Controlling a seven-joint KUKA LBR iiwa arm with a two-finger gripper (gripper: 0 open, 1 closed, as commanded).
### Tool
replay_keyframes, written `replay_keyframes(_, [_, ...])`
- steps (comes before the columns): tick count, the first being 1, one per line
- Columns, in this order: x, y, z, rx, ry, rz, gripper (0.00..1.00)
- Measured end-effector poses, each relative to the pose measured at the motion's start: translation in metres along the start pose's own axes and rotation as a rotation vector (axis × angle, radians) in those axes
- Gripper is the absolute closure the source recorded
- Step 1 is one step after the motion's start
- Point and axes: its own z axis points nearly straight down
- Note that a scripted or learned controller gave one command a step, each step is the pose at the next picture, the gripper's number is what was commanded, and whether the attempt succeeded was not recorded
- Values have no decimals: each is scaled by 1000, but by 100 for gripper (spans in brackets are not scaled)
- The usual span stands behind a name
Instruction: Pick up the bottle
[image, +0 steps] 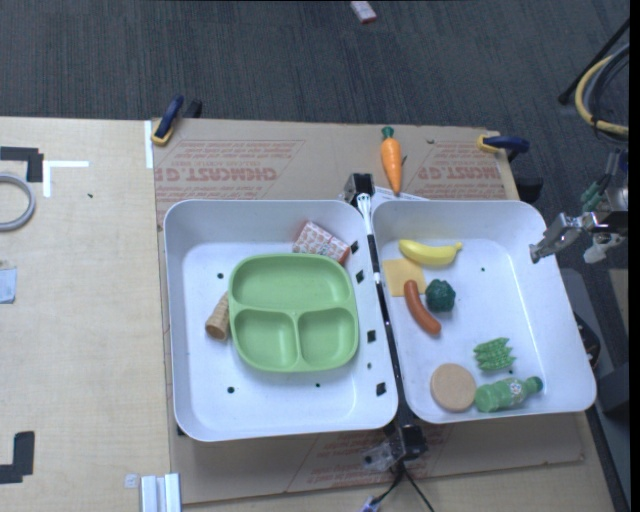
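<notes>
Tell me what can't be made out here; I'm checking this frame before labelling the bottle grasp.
- Gripper: small at the camera view's right edge, the arm behind it cut off.
- Bottle: label too small to read.
- Box: lower part hidden by the green tray.
- Cheese: partly covered by the banana.

Pincer (548, 244) fingers indistinct, arm cropped right.

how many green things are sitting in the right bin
3: the broccoli mid-bin by the sausage, the pea pods below it, and the bottle at the near edge.
</notes>
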Motion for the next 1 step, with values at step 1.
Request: replay_keyframes(1, [0,1,-10,-1,-2,-2,100])
